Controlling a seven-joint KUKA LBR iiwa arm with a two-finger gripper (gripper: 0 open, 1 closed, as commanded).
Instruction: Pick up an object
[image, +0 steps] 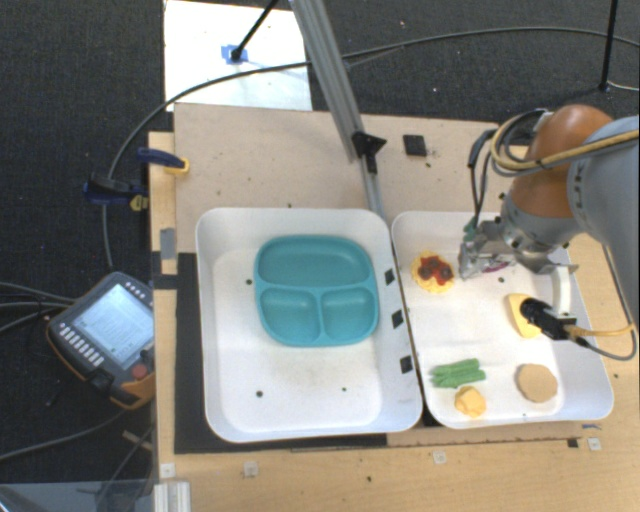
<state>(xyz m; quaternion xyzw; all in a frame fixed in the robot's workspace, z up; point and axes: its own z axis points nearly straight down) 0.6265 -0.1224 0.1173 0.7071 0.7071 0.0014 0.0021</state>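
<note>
The grey arm's end effector (478, 262) is seen poised in the right-hand white bin (600, 400), right of centre in the frame — just beside a small round yellow pizza-like piece topped in red (434, 272). Whether it is clenched cannot be told. The approach step appears in hand; a descent onto the piece would be called for next.
</note>
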